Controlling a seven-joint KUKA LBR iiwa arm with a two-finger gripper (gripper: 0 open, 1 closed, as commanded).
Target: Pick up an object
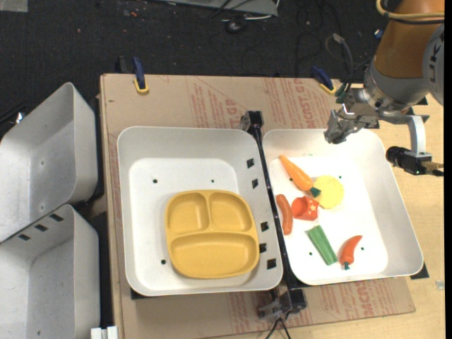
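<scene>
The right bin (395, 210) holds several toy foods: an orange carrot (295, 173), a yellow lemon (329, 192), a red pepper (305, 208), a red sausage (284, 214), a green cucumber piece (322, 245) and a small red chili (349, 249). My gripper (339, 132) hangs over the bin's far edge, above and behind the carrot and lemon, apart from all of them. Nothing shows between its fingers.
The left bin (141, 182) holds a yellow divided plate (210, 233). A black divider (263, 189) runs between the bins. Two spare white bins (42, 189) lie off the bench at left. Blue clamps (140, 76) stand at the board's far edge.
</scene>
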